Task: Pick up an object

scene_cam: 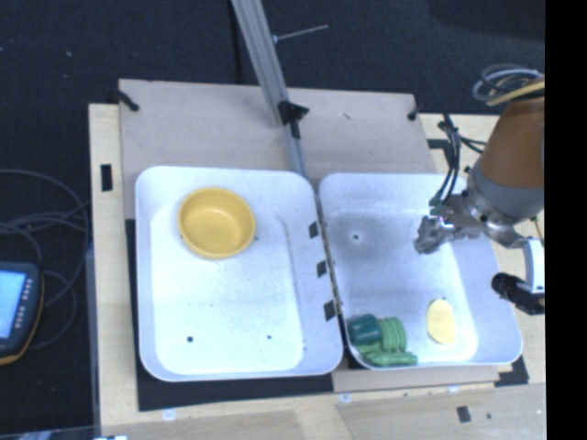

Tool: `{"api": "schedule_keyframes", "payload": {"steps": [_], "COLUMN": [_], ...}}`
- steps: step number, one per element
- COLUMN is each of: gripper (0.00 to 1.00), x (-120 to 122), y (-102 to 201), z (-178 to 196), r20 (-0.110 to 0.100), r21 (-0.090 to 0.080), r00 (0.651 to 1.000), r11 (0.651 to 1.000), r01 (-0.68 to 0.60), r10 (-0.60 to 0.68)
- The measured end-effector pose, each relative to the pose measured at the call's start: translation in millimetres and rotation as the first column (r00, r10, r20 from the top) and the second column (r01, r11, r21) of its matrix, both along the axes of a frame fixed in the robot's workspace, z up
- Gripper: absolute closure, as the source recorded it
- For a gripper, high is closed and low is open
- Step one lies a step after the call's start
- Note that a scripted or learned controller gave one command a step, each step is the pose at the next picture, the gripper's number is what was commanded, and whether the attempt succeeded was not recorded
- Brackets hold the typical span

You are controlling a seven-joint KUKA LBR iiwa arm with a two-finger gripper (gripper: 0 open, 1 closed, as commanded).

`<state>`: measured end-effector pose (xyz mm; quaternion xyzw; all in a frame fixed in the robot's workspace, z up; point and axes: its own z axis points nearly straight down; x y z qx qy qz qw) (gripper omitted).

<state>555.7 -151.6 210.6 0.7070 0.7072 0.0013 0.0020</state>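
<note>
A yellow bowl (217,222) sits in the far left part of the left bin (165,337). In the right bin (367,200), a green ridged object (379,335) lies at the near left corner and a small pale yellow object (442,321) lies to its right. My gripper (428,236) hangs over the right part of the right bin, above and behind the yellow object, apart from all the objects. Nothing shows between its fingers.
A grey metal bar (261,49) slants down from the top to the divider between the bins. A handheld device (16,305) and cables lie at the far left off the bench. Black clips (323,269) sit along the divider.
</note>
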Motion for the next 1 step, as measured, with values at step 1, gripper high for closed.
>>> {"api": "schedule_keyframes", "payload": {"steps": [1], "gripper": [1.00], "x": [1.0], "y": [-0.7], "z": [49.8], "r20": [0.001], "r21": [0.000], "r00": [1.000], "r11": [1.000], "r01": [0.000], "r10": [0.000]}}
